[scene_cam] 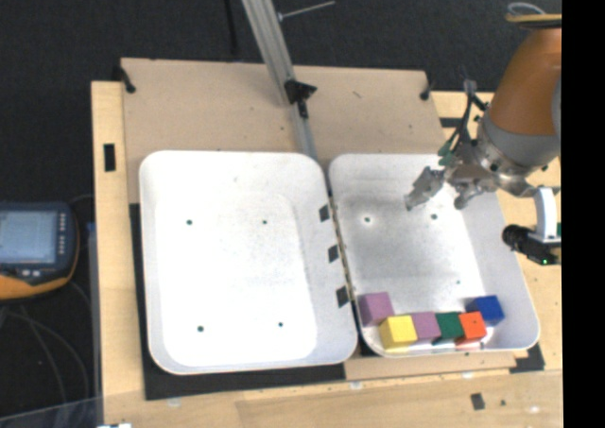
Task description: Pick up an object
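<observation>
Several small blocks lie along the near edge of the right bin (492, 228): a purple block (376, 306), a yellow block (398, 330), a lilac block (425, 325), a green block (448, 324), an orange block (472, 326) and a blue block (486, 308). My gripper (440, 196) hangs over the far part of the right bin, well away from the blocks. Its fingers are spread open with nothing between them.
The left bin (236, 256) sits beside the right one, with black clips along the shared rim. A slanted metal rail (269, 34) crosses the back of the bench. A handheld pendant (33, 242) lies off the bench at the left.
</observation>
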`<act>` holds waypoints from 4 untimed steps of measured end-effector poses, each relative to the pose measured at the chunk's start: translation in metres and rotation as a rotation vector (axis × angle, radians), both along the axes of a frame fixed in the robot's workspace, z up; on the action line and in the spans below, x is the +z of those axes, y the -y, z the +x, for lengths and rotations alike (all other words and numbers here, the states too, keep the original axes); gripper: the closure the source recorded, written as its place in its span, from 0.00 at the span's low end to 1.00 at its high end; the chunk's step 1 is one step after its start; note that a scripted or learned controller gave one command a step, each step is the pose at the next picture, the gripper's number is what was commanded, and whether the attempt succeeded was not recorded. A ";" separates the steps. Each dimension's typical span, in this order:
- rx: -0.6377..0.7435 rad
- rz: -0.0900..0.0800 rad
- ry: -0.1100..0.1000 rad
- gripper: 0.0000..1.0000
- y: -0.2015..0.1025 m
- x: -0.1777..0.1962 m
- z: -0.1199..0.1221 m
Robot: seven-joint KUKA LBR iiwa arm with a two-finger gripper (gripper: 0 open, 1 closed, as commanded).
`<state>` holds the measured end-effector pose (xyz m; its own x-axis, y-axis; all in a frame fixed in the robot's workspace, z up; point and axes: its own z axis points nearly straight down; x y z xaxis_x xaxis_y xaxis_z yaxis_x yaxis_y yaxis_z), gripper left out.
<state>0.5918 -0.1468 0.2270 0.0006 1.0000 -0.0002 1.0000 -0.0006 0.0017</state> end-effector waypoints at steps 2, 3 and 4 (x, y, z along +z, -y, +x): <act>-0.005 -0.003 0.005 1.00 0.028 -0.118 0.019; -0.006 -0.003 0.004 0.00 0.028 -0.118 0.018; -0.009 -0.005 0.009 1.00 0.030 -0.107 0.019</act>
